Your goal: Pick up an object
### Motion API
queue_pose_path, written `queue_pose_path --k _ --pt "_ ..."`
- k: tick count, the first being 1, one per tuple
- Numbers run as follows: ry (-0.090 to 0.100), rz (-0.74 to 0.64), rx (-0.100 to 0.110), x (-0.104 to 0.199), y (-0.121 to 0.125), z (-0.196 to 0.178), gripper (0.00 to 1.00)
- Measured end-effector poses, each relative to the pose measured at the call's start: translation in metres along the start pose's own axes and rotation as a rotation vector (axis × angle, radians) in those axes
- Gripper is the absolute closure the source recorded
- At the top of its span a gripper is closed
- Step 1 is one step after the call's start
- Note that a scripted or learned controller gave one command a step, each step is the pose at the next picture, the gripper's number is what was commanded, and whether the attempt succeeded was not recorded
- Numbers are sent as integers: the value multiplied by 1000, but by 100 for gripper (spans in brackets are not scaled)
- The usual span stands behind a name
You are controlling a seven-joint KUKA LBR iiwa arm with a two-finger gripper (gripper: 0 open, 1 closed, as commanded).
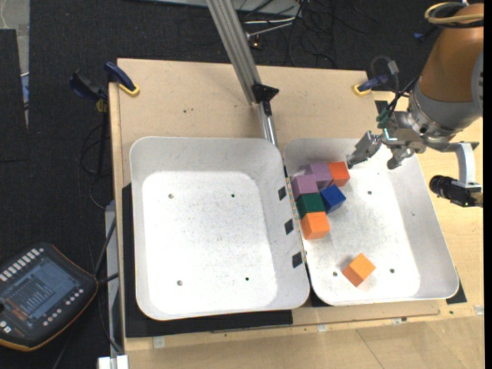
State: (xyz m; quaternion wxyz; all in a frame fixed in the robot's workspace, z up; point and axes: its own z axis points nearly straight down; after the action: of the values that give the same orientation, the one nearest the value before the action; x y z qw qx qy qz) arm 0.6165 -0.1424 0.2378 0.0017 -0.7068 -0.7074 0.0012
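Observation:
Several small blocks lie in the right bin (pixel 400 229). A cluster sits against its left wall: a purple block (pixel 310 180), an orange block (pixel 338 173), a blue block (pixel 333 197), a green block (pixel 310 203) and an orange block (pixel 314 224). Another orange block (pixel 358 270) lies alone near the front. My gripper (pixel 381 151) hangs over the bin's far edge, to the right of the cluster, with its two fingers spread apart and nothing between them.
The left bin (pixel 204 221) stands beside the right one. A metal pole (pixel 234 37) slants across the back of the bench. Blue clamps (pixel 115 74) sit at the bench's far corners. A teach pendant (pixel 38 294) lies at the lower left.

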Motion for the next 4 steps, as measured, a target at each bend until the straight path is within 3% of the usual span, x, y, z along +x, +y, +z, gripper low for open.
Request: queue_pose_path --k 1,4 --pt "-1 -1 -4 0 1 -2 0" --pt "0 1 -5 3 12 144 0"
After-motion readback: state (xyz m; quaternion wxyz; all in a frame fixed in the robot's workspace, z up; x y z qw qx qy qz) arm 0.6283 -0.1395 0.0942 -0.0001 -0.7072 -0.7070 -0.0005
